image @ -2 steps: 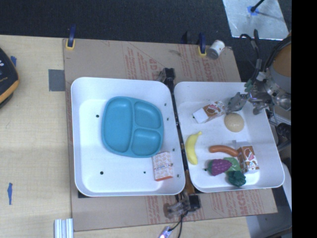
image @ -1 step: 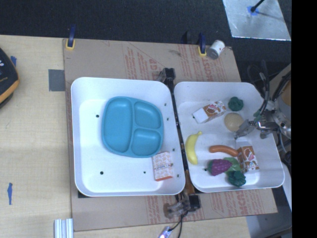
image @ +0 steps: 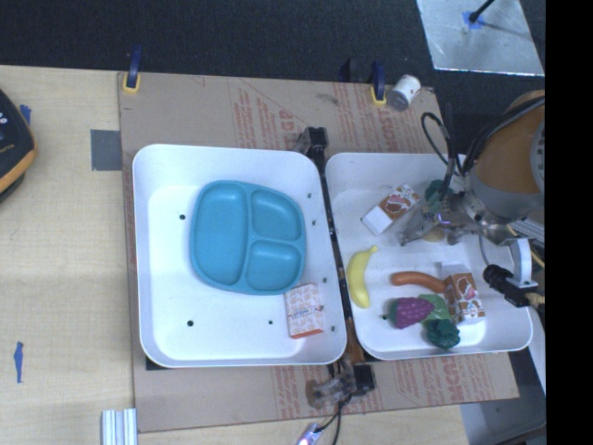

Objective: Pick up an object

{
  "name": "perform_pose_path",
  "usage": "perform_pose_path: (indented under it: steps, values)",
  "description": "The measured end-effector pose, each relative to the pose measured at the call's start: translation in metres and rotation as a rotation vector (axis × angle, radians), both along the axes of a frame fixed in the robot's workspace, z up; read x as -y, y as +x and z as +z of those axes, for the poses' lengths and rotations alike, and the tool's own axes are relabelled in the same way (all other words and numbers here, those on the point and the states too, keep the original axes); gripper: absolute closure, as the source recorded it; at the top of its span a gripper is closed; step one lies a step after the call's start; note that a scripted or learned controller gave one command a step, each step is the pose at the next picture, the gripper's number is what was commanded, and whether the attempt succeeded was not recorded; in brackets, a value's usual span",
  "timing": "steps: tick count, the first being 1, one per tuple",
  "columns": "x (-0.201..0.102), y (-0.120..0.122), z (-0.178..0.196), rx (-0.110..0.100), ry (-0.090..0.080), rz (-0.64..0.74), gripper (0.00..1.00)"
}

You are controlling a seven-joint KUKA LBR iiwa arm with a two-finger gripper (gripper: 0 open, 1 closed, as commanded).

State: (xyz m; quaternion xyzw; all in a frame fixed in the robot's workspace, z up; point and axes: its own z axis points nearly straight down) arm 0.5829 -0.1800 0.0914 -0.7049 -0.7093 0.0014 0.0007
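Observation:
My gripper (image: 428, 226) reaches into the right bin (image: 371, 341) from the right, low over its upper middle. Just left of it lie a brown-and-white packet (image: 400, 200) and a small white block (image: 375, 220). A dark green piece (image: 435, 191) sits right by the gripper's upper side. Below it are an orange sausage (image: 417, 280), a brown packet (image: 461, 295), purple grapes (image: 410, 311) and a green broccoli (image: 443, 332). A yellow banana (image: 359, 275) lies at the bin's left wall. I see nothing lifted.
The left bin (image: 157, 332) holds a blue divided plate (image: 248, 236) and a small red-and-white packet (image: 304, 310). Clamps (image: 315, 140) sit between the bins at the far and near ends. Cables (image: 440, 137) loop above the arm's wrist.

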Motion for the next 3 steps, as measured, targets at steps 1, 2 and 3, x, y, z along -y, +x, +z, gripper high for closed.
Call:
perform_pose_path:
  steps: [1,2,3]
  values:
    - [0.032,0.059,0.001,0.000,0.001,-0.001,0.00]
    - [0.032,0.074,0.092,0.002,0.001,-0.002,0.00]
    - [0.031,0.042,0.011,-0.002,0.001,-0.001,0.00]
